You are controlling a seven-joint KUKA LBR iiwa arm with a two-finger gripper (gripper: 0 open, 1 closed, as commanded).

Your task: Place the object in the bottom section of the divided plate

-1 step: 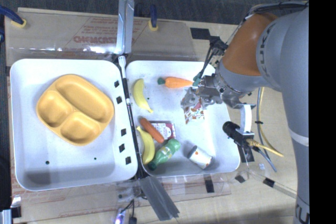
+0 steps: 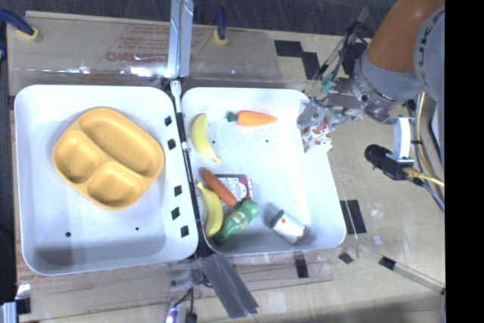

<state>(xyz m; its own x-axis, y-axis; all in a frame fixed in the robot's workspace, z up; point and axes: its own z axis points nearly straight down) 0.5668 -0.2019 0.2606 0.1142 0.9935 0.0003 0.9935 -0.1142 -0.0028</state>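
The yellow divided plate [image 2: 108, 156] lies in the left bin [image 2: 38, 238], its bottom section [image 2: 115, 185] bare. My gripper [image 2: 316, 126] hangs over the right rim of the right bin [image 2: 321, 197], just right of an orange carrot [image 2: 255, 118]. A small red-and-white bit [image 2: 319, 138] shows at its tip; whether that is a held thing or part of the gripper is unclear. A banana [image 2: 202, 136] lies at the right bin's left wall.
At the front of the right bin lie a red-orange carrot-like piece [image 2: 218, 187], a dark red packet [image 2: 240, 184], a second banana [image 2: 212, 212], a green bottle [image 2: 238, 219] and a white cup [image 2: 288, 227]. A metal bar [image 2: 180, 38] stands between the bins at the back.
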